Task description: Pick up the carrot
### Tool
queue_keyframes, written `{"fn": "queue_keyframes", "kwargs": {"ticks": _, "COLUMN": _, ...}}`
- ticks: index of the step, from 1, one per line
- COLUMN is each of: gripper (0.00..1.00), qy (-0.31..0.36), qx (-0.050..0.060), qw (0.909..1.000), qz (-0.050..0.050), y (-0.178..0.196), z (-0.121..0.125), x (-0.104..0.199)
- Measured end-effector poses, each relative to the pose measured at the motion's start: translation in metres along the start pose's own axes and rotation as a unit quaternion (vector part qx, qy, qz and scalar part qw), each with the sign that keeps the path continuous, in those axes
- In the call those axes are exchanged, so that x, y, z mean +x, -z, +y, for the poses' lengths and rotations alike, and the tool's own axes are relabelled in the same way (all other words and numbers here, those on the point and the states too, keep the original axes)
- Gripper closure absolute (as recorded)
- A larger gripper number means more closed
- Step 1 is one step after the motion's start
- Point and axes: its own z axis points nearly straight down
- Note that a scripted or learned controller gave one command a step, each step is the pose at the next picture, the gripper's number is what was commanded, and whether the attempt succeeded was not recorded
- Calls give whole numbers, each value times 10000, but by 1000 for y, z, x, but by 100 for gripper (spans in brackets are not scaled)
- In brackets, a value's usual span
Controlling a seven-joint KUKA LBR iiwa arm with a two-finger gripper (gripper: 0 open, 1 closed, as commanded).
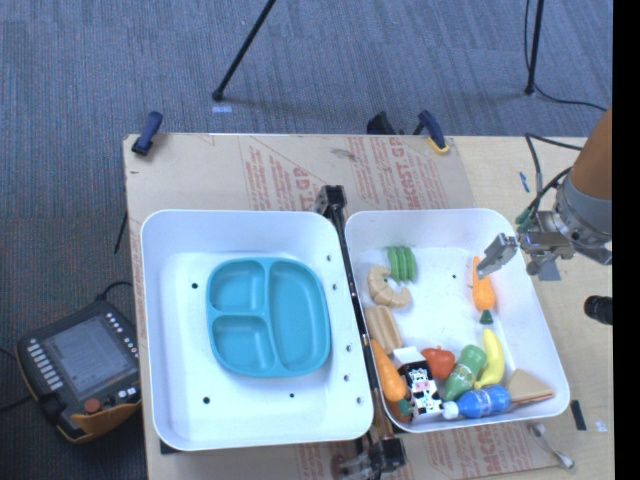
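Note:
The carrot [484, 291], short and orange with a dark green top pointing toward the front, lies near the right wall of the right bin [452, 222]. My gripper [521, 259] hangs over that bin's right rim, just above and to the right of the carrot. It is open, with nothing between its fingers. The left fingertip [495, 256] is close to the carrot's far end without touching it.
The right bin also holds a green pea pod [402, 262], a croissant [386, 287], a bread roll [383, 325], a second orange piece [390, 375], a cow-print carton [421, 387], a tomato [438, 359], a banana [491, 356] and a blue bottle [481, 402]. A teal divided plate [268, 316] sits in the left bin [170, 268].

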Motion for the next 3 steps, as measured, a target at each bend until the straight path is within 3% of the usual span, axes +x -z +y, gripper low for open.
{"fn": "queue_keyframes", "kwargs": {"ticks": 1, "gripper": 0, "qy": 123, "qx": -1, "qw": 9999, "qz": 16, "y": -118, "z": 33, "x": -2}}
{"fn": "queue_keyframes", "kwargs": {"ticks": 2, "gripper": 100, "qy": 143, "qx": 26, "qw": 9999, "qz": 19, "y": -111, "z": 33, "x": -2}}
{"fn": "queue_keyframes", "kwargs": {"ticks": 3, "gripper": 100, "qy": 183, "qx": -18, "qw": 9998, "qz": -10, "y": -2, "z": 39, "x": 32}}
